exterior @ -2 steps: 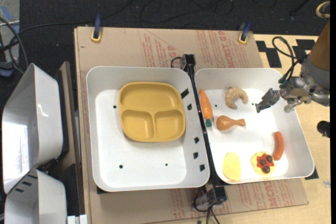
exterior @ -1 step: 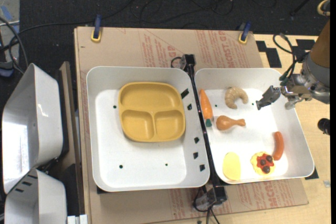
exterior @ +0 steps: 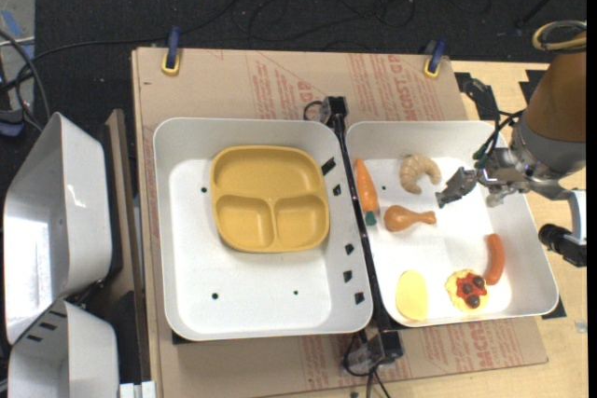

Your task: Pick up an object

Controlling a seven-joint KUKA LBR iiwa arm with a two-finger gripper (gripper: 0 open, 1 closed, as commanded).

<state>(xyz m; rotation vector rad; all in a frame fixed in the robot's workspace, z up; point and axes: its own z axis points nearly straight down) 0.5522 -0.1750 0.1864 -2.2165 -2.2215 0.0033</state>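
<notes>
The right bin (exterior: 522, 294) holds several toy foods: a carrot (exterior: 366, 187) along its left wall, a croissant (exterior: 419, 170), a brown drumstick (exterior: 409, 218), a red sausage (exterior: 493, 257), a yellow lemon-like piece (exterior: 412, 294) and a small pizza-like piece (exterior: 466, 288). My gripper (exterior: 457, 188) hangs over the right bin's upper middle, just right of the croissant and above the drumstick. Nothing shows between its dark fingers. The arm reaches in from the right.
The left bin (exterior: 187, 294) carries a yellow divided plate (exterior: 270, 199). Both bins sit on a cardboard sheet (exterior: 280, 79) held by yellow clamps (exterior: 171, 61). White containers (exterior: 56, 210) stand to the far left. Cables lie on the dark floor behind.
</notes>
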